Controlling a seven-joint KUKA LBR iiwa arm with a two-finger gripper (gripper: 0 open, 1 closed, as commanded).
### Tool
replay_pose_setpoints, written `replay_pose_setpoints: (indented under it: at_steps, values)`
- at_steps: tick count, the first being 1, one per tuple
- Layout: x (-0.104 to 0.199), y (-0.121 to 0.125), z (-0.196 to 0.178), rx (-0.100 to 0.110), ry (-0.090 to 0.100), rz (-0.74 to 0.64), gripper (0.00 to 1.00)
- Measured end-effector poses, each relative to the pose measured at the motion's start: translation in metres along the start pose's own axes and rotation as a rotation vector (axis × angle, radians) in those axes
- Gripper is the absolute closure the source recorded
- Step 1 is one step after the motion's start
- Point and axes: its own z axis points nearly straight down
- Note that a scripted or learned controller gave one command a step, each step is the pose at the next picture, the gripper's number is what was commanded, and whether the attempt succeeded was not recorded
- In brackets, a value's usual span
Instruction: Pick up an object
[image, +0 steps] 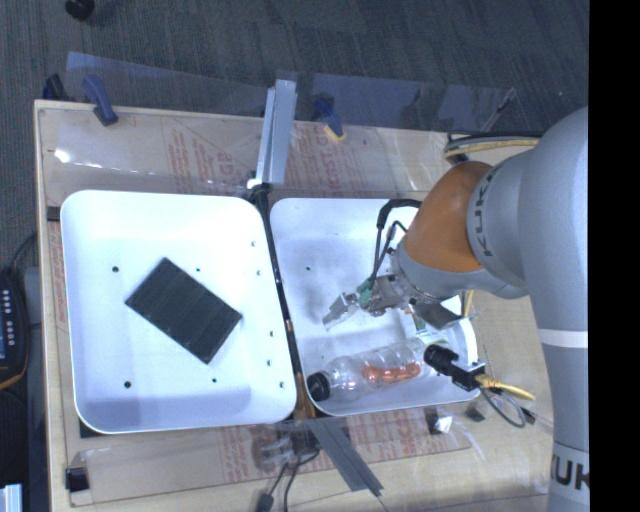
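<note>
The pincer (345, 305) hovers apart and unloaded in the right bin (310, 240); the clear bottle (375, 372) remains unpicked.

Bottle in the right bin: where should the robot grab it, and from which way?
Probably the bottle is best gripped around its clear middle, coming straight down from above. It lies on its side along the bin's near edge, black cap to the left, so fingers should close across its width, not its length.
</note>
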Motion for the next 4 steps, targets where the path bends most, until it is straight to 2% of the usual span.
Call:
replay_pose_setpoints:
  at_steps: [1,2,3,4]
  values:
    - [0.043,-0.027,0.013,0.000,0.000,0.092,0.00]
    - [-0.022,-0.025,-0.036,-0.004,-0.001,0.175,0.00]
    - [-0.027,-0.059,-0.067,-0.003,0.001,0.196,0.00]
    - [-0.015,-0.048,-0.084,-0.005,-0.001,0.184,0.00]
